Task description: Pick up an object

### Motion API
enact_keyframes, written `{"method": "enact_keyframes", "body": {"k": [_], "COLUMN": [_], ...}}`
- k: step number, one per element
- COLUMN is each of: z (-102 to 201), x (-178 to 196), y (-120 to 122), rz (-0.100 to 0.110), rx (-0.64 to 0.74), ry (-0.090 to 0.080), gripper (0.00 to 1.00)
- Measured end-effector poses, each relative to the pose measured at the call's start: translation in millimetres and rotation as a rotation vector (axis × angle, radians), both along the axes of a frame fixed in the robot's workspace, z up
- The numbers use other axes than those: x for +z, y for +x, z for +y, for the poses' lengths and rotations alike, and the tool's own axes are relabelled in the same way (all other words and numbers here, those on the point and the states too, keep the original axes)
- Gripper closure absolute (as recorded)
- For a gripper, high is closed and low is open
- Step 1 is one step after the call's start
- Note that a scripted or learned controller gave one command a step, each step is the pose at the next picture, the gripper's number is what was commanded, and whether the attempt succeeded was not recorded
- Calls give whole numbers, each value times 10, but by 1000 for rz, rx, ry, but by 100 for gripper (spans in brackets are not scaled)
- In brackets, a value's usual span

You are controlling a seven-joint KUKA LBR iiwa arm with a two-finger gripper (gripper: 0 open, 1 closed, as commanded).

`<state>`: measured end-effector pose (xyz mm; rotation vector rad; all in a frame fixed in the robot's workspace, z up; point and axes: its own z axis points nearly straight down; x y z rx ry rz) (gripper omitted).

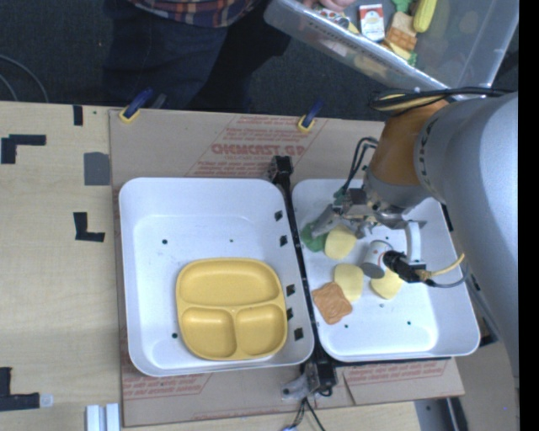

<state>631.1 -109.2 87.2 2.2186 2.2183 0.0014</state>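
Note:
My gripper [344, 224] hangs low over the back left part of the right bin [421, 332], below the arm's orange band [404, 143]. Directly under it lies a pale yellow chunk [339, 245], close to the gripper or touching it; I cannot tell which. A green piece [313, 243] lies just left of that chunk, against the bin's left wall. Two more yellow chunks [349, 280] [387, 284] rest nearer the bin's middle. An orange-brown slab [332, 302] lies in front of them.
The left bin [152, 210] holds a yellow divided plate [232, 307] in its front half. A black divider [290, 244] runs between the bins. The grey arm [480, 194] covers the right bin's back right side. A tray of toy food [387, 25] stands beyond the bench.

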Motion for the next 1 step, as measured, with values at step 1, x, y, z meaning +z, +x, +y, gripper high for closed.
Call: {"method": "enact_keyframes", "body": {"k": [1], "z": [-723], "x": [417], "y": [12], "rz": [0], "rx": [-4], "ry": [-2], "gripper": [0]}}
